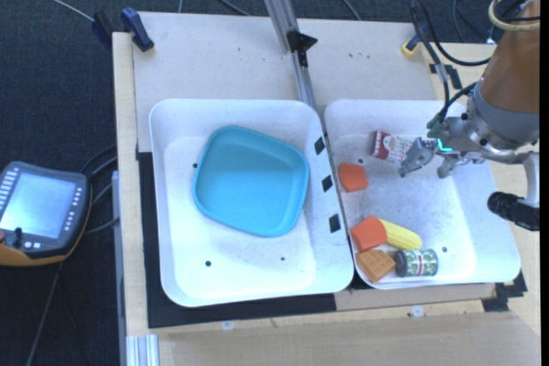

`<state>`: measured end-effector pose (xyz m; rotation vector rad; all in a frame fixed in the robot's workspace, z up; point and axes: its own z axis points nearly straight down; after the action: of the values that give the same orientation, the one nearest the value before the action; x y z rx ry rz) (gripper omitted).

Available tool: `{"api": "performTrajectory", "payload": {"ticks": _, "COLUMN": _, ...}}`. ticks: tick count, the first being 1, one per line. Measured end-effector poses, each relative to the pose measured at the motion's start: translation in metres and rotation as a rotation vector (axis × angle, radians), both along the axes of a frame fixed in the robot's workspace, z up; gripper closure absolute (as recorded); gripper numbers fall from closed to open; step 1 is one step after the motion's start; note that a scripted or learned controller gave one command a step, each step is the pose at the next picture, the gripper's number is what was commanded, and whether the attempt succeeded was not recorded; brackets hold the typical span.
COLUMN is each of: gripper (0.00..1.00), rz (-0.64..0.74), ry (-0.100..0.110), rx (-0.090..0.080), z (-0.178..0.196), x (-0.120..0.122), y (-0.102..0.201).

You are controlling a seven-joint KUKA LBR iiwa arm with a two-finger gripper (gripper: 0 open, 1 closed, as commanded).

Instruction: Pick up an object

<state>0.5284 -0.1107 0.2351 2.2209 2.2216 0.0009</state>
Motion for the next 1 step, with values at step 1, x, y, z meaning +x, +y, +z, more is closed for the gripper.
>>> {"api": "performTrajectory", "payload": {"ticks": 1, "gripper": 0.0, "rz": 0.0, "ry": 0.0, "rx": 0.0, "z": -0.0001, "x": 0.0, "y": 0.0}}
